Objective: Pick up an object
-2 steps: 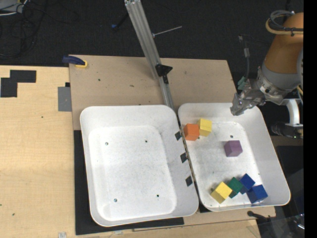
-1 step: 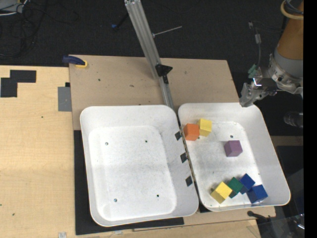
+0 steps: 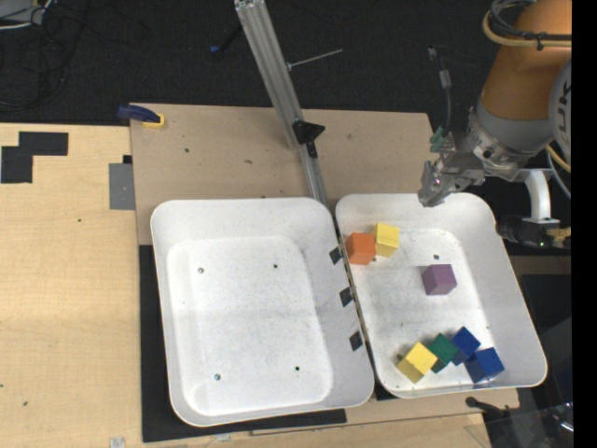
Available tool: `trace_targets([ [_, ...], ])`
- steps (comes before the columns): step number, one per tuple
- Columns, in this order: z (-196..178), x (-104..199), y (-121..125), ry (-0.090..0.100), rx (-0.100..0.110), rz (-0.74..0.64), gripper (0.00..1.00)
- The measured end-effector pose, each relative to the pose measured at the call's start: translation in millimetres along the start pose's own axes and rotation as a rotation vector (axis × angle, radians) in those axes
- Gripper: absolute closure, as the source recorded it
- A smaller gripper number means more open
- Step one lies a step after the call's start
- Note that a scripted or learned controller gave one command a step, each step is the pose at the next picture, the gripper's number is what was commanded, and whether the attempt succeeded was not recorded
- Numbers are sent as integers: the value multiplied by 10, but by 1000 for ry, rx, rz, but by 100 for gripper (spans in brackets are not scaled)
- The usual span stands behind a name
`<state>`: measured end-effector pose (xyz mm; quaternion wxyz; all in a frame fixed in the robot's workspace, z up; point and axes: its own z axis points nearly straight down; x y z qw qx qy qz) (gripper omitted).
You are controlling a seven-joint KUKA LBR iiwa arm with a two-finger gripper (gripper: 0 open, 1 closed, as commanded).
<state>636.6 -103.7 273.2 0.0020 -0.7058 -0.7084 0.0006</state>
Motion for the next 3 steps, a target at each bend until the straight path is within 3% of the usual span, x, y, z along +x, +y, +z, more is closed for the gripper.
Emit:
trace_targets([
  [3, 212, 1448, 245, 0, -3, 0, 100],
])
